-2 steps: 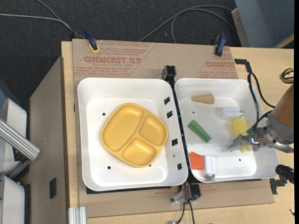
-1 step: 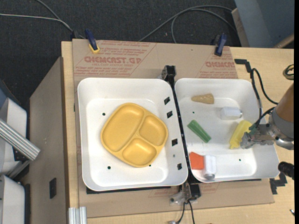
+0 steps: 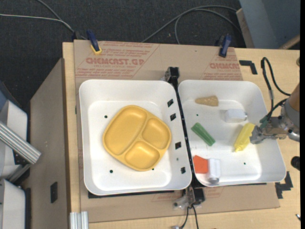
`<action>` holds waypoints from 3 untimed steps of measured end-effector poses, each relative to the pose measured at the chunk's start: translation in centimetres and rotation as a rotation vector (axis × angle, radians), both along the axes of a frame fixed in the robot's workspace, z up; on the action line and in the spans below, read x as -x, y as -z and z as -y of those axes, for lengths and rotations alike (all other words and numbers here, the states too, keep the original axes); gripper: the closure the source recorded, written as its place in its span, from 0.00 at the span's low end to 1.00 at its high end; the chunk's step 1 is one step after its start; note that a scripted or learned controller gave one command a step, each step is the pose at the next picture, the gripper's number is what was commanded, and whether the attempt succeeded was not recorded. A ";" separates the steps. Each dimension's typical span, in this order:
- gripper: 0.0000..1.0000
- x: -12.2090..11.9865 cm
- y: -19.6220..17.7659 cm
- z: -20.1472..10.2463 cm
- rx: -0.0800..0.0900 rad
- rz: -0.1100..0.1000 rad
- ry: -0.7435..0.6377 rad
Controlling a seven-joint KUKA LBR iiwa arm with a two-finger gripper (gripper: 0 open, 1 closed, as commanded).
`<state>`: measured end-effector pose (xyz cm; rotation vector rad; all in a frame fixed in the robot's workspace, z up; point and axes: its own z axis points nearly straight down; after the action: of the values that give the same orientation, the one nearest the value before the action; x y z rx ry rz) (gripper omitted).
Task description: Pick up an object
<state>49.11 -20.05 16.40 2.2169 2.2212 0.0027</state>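
Observation:
The right bin (image 3: 267, 173) holds several small objects. A yellow oblong piece (image 3: 243, 137) lies tilted near its right side. A green block (image 3: 203, 133) lies at its centre left, a tan piece (image 3: 207, 100) near the back wall, and a pale translucent piece (image 3: 233, 115) just right of that. An orange and white item (image 3: 206, 167) rests at the front left corner. My gripper (image 3: 263, 131) comes in from the right at the bin's right wall, just right of the yellow piece's upper end; whether it touches the piece cannot be seen.
The left bin (image 3: 90, 128) carries a yellow divided plate (image 3: 137, 137) in its middle. A black divider with clips (image 3: 177, 123) runs between the bins. Cables (image 3: 268, 87) hang by the arm at the right edge. Clamps hold the cardboard base at the back.

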 end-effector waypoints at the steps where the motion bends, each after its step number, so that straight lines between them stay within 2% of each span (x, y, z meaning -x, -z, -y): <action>1: 1.00 -0.1 -5.3 0.0 0.001 0.001 0.000; 2: 1.00 -0.3 -5.6 -5.7 -0.004 -0.005 -0.004; 3: 1.00 -1.3 -6.7 -11.0 -0.003 -0.002 -0.005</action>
<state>50.41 -9.04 23.13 2.2141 2.2284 0.0039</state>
